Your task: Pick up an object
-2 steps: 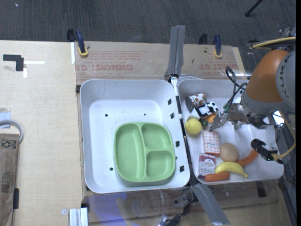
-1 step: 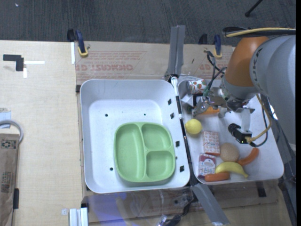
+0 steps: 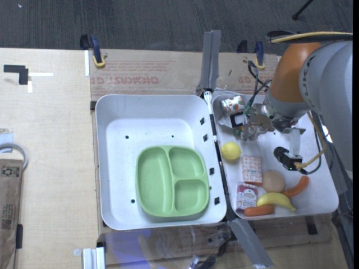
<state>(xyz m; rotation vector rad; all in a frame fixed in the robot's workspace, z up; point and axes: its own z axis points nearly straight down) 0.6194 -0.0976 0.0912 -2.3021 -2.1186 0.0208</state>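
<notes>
Two shallow white bins side by side on the desk point(image 3: 50, 128), seen from above at a slant. Left bin point(image 3: 112, 150): a green three-compartment plate point(image 3: 171, 181) toward its near right part, rest of the floor bare. Right bin point(image 3: 320, 198): the objects for picking, crowded along its left wall and near edge.

Grey arm point(image 3: 331, 77) with orange band point(image 3: 294, 66) entering from the right, wrist above the far half of the right bin. Tool point(image 3: 252, 125) low over the far left part of that bin, wrapped in cables; whether clenched or released cannot be told, and nothing visibly between its tips.

Nearest items: a small printed cup point(image 3: 231, 103) lying on its side just beyond the tool, in the bin's far left corner; a yellow lemon point(image 3: 230, 151) just on the near side, against the left wall. Toward the near edge: a red-and-white packet point(image 3: 252, 168), a second red packet point(image 3: 247, 195), a tan round bun point(image 3: 274, 180), a banana point(image 3: 276, 199), an orange carrot point(image 3: 258, 210) along the near wall and an orange-red sausage point(image 3: 297, 186) right of the bun. These lie touching or just beside one another.

A black fitting point(image 3: 283, 157) on a cable hangs over the bin's middle, between the tool and the near cluster. Metal divider bar point(image 3: 210, 66) standing between the bins at the far edge; blue clamps point(image 3: 95, 49) on the cardboard strip behind.
</notes>
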